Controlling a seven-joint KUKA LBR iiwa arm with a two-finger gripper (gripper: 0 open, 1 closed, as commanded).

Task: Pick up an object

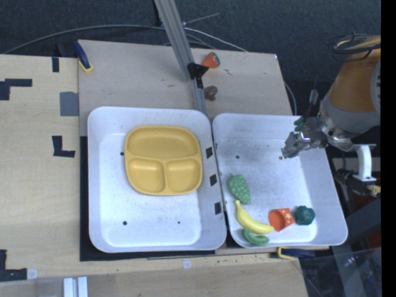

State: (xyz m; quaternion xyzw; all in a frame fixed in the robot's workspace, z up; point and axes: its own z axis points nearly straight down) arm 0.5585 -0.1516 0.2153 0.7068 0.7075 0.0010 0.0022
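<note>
surface (37, 166): pale wood with dark tape marks at the far left, carrying 2 shallow white bins side by side.
left bin (99, 228): white, touching the right bin along its right rim.
yellow plate (164, 159): 3-compartment tray lying flat in the upper half of the left bin.
metal pole (176, 33): grey, slanting from the top edge to a black clamp just above where the 2 bins meet.
right bin (260, 135): white, with dark scuffs on its floor; its objects sit in the lower part.
green grapes (239, 188): toy bunch near the left wall of the right bin.
banana (250, 222): yellow toy, just below the grapes, its lower end resting over a small green item (256, 238) by the front rim.
orange object (281, 218): just right of the banana, touching a dark green round object (304, 215).
fingers (292, 147): over the upper right part of the right bin, well apart from the toys; nothing shows between them, and how far open they are cannot be told.
arm (352, 91): grey with an orange band, reaching in from the right.
</note>
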